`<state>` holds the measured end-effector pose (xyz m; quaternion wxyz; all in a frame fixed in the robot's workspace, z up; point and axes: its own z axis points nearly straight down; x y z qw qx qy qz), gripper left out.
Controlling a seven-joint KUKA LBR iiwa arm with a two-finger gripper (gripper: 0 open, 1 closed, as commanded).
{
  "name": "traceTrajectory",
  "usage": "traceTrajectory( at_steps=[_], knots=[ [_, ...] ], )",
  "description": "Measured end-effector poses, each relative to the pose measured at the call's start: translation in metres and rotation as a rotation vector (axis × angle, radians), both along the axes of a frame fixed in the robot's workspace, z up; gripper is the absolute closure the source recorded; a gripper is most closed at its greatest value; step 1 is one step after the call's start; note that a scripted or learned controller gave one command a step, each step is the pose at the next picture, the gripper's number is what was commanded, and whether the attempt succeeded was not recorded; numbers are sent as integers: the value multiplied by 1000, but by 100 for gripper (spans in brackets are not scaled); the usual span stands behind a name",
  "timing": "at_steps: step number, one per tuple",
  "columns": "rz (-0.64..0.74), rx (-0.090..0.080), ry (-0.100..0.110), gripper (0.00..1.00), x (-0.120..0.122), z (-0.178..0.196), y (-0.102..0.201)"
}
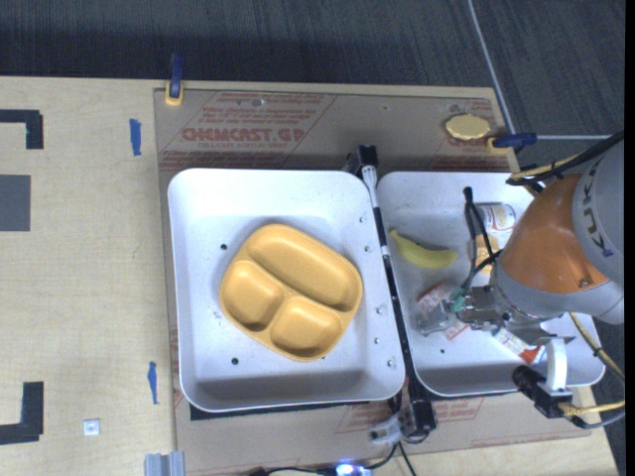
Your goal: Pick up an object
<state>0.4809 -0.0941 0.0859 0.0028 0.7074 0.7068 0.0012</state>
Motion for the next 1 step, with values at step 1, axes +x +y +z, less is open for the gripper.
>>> traceTrajectory(
  at_steps=[1],
  knots=[
    [0,0,0,0,0,0,1]
  ],
)
